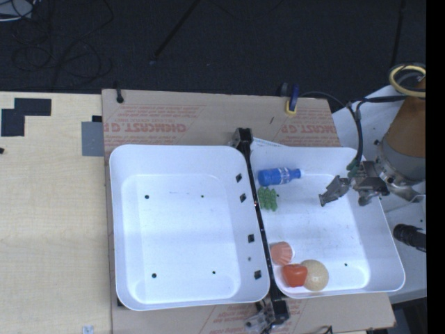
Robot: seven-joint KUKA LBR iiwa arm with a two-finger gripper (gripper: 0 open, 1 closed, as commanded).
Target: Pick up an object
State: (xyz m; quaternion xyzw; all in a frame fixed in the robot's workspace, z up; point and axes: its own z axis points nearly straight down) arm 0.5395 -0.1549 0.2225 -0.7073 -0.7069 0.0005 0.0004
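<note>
We find the widest free floor in the right bin [379,273] across its middle and right part, between the gripper [345,190] above and the front wall. Obstacles sit along its left side: a blue bottle [279,176] and a green object [268,199] near the divider, and an orange ball [281,252], red ball [295,275] and cream ball [316,275] clustered touching at the front-left corner. The left bin [125,186] offers an open floor from wall to wall.

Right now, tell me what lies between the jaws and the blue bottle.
In the camera view, only bare white bin floor lies between the gripper and the blue bottle. The green object sits lower, below the bottle, off that line.
</note>
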